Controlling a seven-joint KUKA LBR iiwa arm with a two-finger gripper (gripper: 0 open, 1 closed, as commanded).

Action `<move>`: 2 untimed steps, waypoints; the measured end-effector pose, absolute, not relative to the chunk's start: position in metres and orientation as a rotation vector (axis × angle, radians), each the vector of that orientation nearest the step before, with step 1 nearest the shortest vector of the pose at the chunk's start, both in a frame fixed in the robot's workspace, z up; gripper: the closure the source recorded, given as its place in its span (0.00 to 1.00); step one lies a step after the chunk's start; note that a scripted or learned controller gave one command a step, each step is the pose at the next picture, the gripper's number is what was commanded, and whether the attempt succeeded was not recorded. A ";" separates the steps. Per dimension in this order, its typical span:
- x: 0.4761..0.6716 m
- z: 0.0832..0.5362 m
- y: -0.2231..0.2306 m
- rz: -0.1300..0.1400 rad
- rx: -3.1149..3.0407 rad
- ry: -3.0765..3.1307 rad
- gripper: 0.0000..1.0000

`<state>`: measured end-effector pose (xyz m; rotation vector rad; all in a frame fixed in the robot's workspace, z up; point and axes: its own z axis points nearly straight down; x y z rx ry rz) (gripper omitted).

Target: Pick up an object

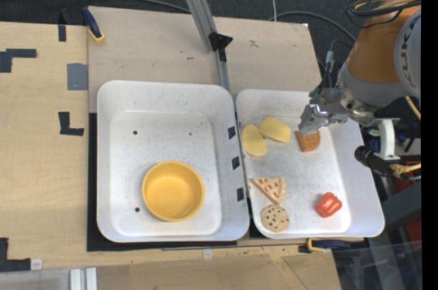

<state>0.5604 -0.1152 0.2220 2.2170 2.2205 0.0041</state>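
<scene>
Camera view: grey two-finger gripper (312, 127) sits atop a small orange block (309, 141); grip state unclear. Block looks light, rigid; grasp its flat sides.

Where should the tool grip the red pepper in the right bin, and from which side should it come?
Probably straight from above, closing across the middle of the red pepper. It lies apart from the cookie and the pizza slice, with bare floor of the right bin on each side, so fingers have room there. Its body looks rounded and lumpy, so a grip at an end might slip.
</scene>
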 end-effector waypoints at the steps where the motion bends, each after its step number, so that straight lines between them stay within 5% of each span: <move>1: 0.561 0.248 -0.115 0.002 2.219 2.222 1.00; 2: 0.566 0.234 -0.065 -0.001 2.216 2.229 1.00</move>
